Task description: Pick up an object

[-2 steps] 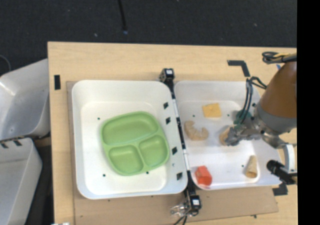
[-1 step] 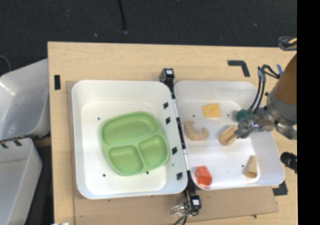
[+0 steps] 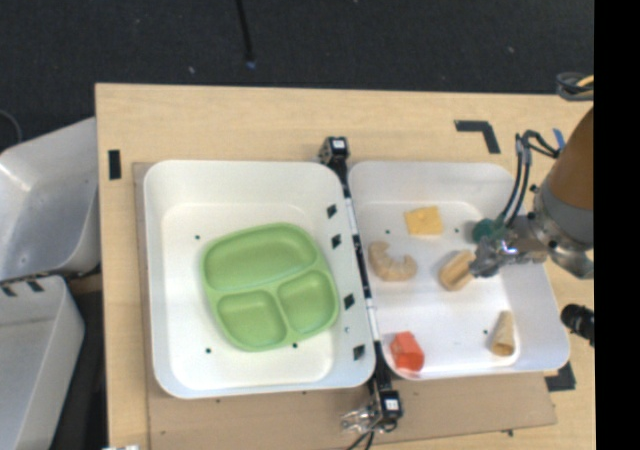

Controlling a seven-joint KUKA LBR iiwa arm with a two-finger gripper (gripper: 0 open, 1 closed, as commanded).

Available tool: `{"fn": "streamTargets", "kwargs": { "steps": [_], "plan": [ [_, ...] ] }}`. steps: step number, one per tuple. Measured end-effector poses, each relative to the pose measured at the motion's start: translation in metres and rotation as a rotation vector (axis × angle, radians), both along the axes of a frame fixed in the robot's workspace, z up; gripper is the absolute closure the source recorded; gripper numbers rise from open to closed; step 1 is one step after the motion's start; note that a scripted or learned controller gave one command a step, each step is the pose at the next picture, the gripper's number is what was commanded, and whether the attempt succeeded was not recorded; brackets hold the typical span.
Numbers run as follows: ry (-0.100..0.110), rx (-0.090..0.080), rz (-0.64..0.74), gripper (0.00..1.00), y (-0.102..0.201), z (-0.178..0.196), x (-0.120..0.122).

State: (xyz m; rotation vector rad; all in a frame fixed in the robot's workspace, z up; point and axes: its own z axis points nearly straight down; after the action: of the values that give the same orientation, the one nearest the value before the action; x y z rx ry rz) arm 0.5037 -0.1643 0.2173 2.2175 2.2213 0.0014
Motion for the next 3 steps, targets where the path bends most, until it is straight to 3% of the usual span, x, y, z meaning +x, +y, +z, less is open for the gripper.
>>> {"fn": "streamTargets", "kwargs": {
  "steps": [3],
  "plan": [
    [-0.001,0.000,0.004,1.00,0.140,0.000,0.031]
  ]
}}
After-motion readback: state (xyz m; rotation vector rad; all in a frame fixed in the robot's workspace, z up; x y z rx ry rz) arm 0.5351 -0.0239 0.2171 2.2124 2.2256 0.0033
